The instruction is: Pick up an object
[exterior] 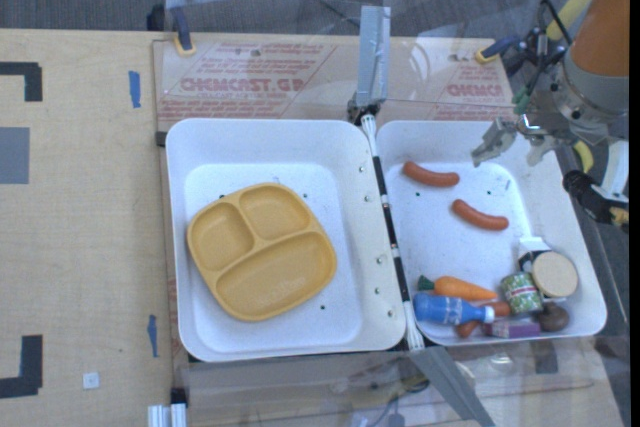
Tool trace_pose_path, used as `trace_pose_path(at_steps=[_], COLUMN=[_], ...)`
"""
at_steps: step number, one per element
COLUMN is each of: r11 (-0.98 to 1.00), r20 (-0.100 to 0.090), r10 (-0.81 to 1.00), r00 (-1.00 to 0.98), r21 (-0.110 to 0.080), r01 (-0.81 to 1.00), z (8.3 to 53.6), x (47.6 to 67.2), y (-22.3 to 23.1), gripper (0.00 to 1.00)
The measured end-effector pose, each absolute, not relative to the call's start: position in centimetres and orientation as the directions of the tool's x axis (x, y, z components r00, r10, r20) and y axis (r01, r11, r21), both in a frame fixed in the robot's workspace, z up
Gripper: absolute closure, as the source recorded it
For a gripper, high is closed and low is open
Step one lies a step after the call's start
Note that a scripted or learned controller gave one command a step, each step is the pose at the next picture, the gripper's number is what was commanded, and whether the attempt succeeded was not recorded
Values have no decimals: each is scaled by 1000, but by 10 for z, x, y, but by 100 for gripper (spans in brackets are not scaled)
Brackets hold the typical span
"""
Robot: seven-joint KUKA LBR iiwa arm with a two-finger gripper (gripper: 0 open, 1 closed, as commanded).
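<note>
My gripper (514, 141) hangs over the far right edge of the right bin (440, 245), its two grey fingers spread apart with nothing between them. Two sausages lie below and left of it: one (431, 176) near the bin's far left, the other (479, 214) toward the middle. At the near edge sit a carrot (464, 289), a blue bottle (449, 309), a small green can (521, 292), a round tan-lidded container (554, 274) and a dark purple piece (553, 318).
The left bin (195, 150) holds a yellow divided plate (261, 250). A metal divider post (372, 60) stands between the bins at the back. Clear plastic walls rise behind both bins. Cables hang beside the arm at the right.
</note>
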State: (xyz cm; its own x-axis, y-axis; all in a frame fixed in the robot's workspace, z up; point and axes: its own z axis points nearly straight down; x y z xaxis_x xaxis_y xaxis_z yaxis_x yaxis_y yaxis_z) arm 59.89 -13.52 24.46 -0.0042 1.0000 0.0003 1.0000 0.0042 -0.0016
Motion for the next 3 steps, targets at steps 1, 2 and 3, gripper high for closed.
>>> trace_pose_path(at_steps=[1, 2, 3], r11=[87, 147, 210], r20=[0, -3, -7], r10=[996, 989, 978], r00=[-87, -147, -210], r21=[1, 11, 13], r01=[996, 989, 978], z=[96, 90, 90], x=[605, 613, 601], y=[-116, -122, -115], gripper=[0, 0, 0])
